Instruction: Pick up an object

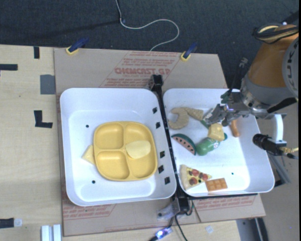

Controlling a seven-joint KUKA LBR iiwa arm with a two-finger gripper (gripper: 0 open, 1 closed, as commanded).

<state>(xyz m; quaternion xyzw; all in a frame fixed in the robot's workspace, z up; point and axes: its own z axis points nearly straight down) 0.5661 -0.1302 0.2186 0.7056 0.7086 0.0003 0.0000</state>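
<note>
Toy food (216, 132) lies unlifted in the right bin (261, 177); gripper (214, 115) hovers above it, grip state indiscernible.

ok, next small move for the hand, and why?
Probably lower straight down a little: the hand sits in the right bin, just above the small yellow block beside the green toy, with nothing visibly gripped.
</note>
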